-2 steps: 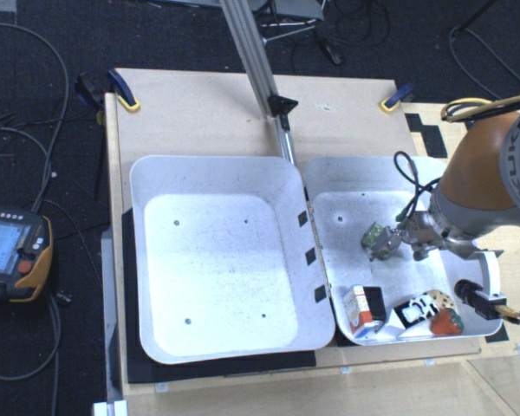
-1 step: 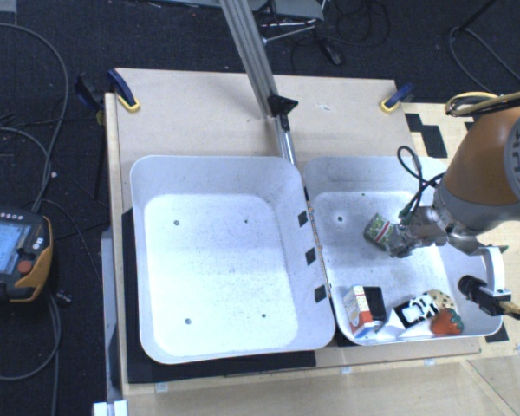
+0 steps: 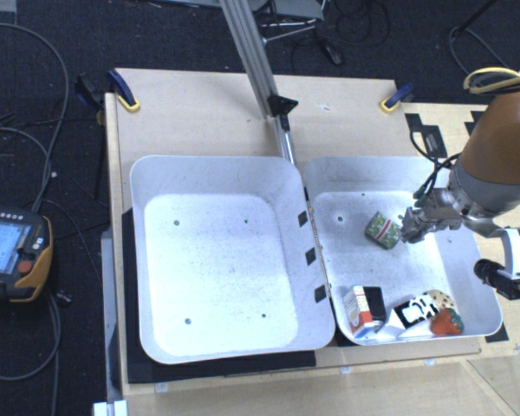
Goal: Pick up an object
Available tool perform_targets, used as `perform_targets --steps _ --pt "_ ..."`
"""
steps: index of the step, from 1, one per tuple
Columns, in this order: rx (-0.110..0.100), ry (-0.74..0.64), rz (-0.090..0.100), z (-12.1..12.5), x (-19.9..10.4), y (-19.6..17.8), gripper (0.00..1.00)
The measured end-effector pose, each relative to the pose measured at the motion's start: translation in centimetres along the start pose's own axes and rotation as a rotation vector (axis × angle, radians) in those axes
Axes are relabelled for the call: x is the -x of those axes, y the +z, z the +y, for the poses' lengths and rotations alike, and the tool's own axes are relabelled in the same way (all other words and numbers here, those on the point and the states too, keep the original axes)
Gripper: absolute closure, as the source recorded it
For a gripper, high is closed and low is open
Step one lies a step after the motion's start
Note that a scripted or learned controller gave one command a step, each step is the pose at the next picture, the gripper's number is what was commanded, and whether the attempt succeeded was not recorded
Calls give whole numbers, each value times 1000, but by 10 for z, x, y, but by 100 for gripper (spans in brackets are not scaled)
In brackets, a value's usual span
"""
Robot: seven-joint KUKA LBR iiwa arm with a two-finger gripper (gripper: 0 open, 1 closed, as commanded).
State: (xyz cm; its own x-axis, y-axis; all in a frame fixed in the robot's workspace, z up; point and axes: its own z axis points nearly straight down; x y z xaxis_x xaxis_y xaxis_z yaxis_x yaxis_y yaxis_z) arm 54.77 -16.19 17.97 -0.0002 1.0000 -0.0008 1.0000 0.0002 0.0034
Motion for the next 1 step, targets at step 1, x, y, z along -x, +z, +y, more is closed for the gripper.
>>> perform_targets --steps 1 --pt "0 0 0 -8 0 -47 100"
